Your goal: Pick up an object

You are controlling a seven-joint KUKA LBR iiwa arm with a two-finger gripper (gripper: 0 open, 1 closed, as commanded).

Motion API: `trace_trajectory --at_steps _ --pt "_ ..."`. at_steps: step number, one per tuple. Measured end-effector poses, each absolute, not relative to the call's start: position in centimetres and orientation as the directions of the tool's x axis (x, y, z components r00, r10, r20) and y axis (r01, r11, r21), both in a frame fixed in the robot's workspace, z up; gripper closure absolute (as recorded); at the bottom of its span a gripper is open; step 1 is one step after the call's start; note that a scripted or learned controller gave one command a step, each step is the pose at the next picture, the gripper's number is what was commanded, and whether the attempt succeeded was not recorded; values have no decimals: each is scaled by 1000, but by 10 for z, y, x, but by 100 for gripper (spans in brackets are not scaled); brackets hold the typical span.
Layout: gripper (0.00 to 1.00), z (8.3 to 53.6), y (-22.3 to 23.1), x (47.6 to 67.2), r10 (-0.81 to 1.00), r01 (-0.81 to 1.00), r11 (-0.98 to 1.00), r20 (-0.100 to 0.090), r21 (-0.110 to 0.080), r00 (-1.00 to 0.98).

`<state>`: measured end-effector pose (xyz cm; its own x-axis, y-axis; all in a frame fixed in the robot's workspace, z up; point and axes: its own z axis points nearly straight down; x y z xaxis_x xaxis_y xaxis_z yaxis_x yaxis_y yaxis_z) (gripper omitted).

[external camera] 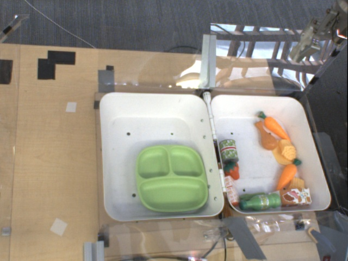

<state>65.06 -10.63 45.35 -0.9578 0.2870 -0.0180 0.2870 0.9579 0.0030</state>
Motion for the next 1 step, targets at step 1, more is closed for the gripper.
trace_trajectory --at_steps 1 --pt "100 313 -165 623 223 223 975 2 0 -975"
